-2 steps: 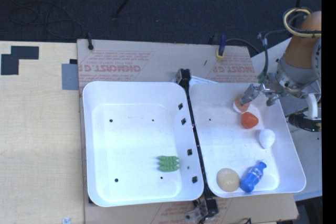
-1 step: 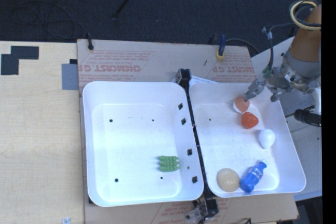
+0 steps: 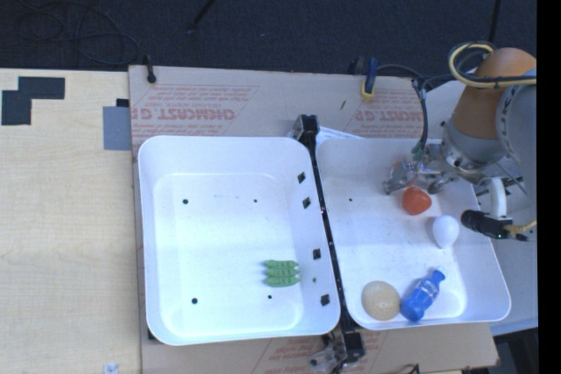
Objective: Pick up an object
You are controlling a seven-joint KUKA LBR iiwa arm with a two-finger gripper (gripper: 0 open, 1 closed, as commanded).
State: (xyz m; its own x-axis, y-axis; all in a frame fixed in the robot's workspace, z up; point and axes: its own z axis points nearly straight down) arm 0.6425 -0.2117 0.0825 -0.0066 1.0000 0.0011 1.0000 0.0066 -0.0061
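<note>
Toward the right bin's (image 3: 351,188) far side, an orange ball (image 3: 416,201) lies just beside the claw (image 3: 410,178), whose state cannot be told, so a good grasp would likely centre over it, clear of the white egg (image 3: 445,230) nearby.

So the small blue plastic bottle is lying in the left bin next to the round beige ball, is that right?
Not quite: the camera view shows the small blue plastic bottle lying in the right white bin, next to the round beige ball.
</note>
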